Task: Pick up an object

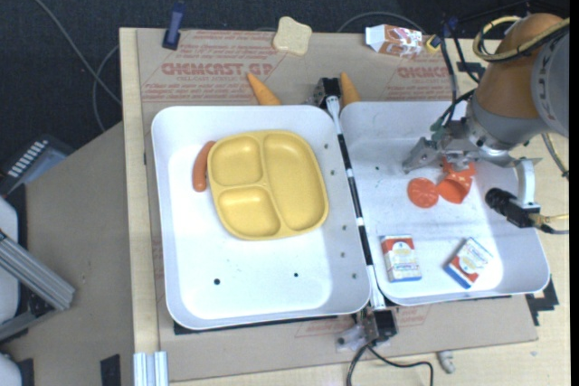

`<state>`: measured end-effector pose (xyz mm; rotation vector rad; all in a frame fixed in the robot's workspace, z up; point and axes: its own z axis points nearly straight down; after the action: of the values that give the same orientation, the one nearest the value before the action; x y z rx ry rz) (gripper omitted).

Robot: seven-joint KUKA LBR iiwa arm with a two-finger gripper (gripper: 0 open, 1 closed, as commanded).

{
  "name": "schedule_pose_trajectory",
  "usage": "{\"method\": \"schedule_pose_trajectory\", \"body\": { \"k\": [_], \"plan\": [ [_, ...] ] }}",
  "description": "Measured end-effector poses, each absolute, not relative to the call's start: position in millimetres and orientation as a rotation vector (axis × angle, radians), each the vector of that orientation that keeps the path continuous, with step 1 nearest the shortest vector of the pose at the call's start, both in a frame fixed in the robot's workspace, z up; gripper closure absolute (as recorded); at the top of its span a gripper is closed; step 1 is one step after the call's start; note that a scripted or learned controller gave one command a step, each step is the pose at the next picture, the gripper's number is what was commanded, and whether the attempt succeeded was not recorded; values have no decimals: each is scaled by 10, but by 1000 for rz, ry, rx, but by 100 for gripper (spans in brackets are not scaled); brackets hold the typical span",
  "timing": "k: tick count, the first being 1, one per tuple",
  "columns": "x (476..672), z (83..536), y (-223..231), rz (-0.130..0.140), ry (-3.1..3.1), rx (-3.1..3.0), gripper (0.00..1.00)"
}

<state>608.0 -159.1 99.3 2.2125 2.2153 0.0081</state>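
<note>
**Tool low over the orange pieces in the right bin**

Here you see two orange-red objects: a round one (422, 192) and a chunkier one (456, 184) touching it, both in the right bin (507, 285). The tool (436, 151) sits just above them at the far side; you cannot tell how far it is open or whether it grips anything. Nearer you in that bin lie a small red-and-white box (401, 258) and a red-white-blue packet (469, 262). The left bin (181, 267) holds a yellow divided plate (268, 183) with a sausage (202, 165) beside it. On the surface (226, 68) behind, a carrot (262, 89) lies.
</note>
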Motion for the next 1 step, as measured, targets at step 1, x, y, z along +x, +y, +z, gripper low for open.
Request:
{"method": "schedule_pose_trajectory", "body": {
  "k": [1],
  "plan": [
    [5865,861,-1077,4,2222,2218,0]
  ]
}}
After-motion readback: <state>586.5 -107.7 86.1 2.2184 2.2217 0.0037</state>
